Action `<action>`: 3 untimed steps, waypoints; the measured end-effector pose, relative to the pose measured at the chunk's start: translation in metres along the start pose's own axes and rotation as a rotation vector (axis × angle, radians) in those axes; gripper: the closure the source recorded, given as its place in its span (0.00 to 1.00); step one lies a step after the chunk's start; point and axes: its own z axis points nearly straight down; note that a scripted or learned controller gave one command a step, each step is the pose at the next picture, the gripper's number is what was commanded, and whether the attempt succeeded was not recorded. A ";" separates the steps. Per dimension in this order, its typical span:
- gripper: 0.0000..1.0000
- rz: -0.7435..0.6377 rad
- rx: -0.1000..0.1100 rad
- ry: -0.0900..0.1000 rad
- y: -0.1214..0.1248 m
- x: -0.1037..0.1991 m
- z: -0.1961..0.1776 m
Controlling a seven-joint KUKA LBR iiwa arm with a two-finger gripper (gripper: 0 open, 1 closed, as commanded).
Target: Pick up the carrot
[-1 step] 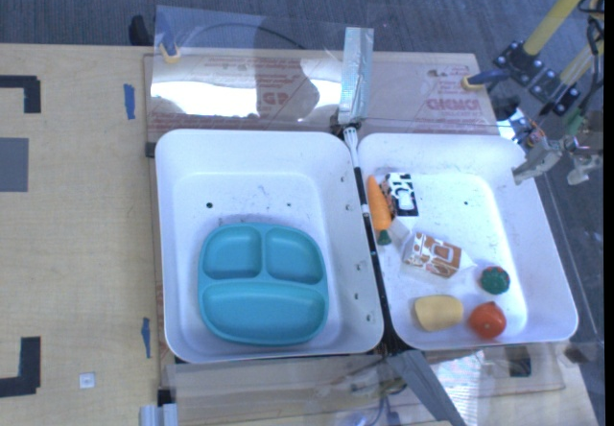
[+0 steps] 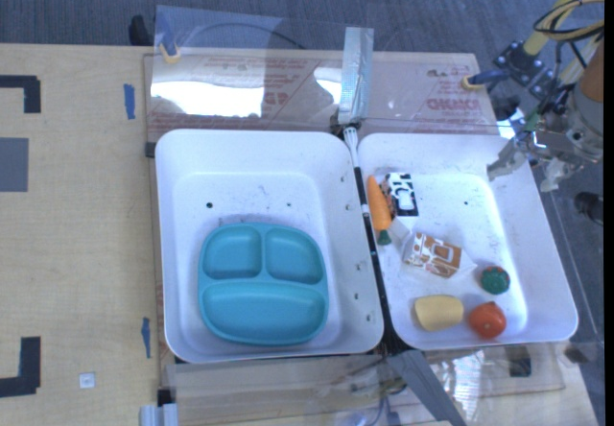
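The carrot (image 2: pixel 380 204) is a small orange stick with a green tip. It lies in the right bin (image 2: pixel 547 295), lengthwise against that bin's left wall. My gripper (image 2: pixel 526 153) hovers over the right bin's far right rim, well to the right of the carrot and apart from it. Nothing shows in its grasp.
Near the carrot lie a black-and-white packet (image 2: pixel 402 194) and a clear-wrapped snack (image 2: pixel 433 256). A yellow block (image 2: pixel 437 312), a red tomato (image 2: pixel 487 319) and a green-and-red piece (image 2: pixel 494 280) sit at the bin's front right. The left bin (image 2: pixel 182 165) holds a teal divided plate (image 2: pixel 261 282).
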 end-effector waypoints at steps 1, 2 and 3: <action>0.00 0.083 -0.035 0.001 0.017 0.007 0.037; 0.00 0.125 -0.012 0.002 0.045 0.061 -0.002; 1.00 0.125 -0.012 -0.002 0.045 0.060 -0.011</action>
